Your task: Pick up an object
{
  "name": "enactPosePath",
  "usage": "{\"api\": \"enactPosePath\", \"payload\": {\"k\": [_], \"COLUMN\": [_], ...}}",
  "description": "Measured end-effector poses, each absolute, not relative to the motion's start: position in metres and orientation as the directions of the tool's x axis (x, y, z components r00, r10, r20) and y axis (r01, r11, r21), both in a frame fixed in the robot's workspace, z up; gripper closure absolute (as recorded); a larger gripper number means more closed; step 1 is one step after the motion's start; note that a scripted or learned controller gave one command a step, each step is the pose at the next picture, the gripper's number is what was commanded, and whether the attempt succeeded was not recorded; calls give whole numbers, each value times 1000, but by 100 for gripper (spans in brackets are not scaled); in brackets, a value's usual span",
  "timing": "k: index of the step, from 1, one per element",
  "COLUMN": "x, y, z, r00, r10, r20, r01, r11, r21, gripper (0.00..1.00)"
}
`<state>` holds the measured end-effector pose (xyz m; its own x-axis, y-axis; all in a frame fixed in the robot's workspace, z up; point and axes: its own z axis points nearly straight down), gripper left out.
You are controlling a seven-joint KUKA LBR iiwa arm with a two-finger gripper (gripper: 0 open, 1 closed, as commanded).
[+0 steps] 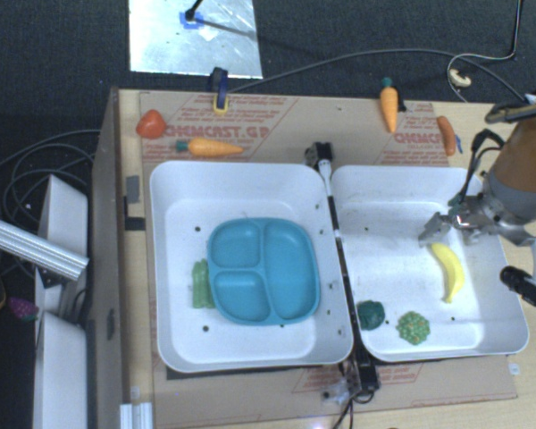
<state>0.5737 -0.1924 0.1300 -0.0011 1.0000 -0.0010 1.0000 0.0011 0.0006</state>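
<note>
A: Where do we log the gripper?

B: Low over the right bin. Whether it is spread or pressed together, we cannot tell.

A: Objects?

B: Yellow banana just below it, apparently not held. Green broccoli piece farther below; dark green item below and to its left. Blue divided plate sits well left, in the left bin.

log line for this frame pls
arm: over right bin | gripper: just above banana, holding nothing | other items: dark green piece, light green piece
</note>
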Motion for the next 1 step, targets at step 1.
{"api": "enactPosePath", "payload": {"k": [1], "x": [572], "y": [-207], "z": [101], "r00": [-1], "r10": [1000], "r20": [-1], "r01": [1000], "r11": [1], "r21": [1], "gripper": [0]}}
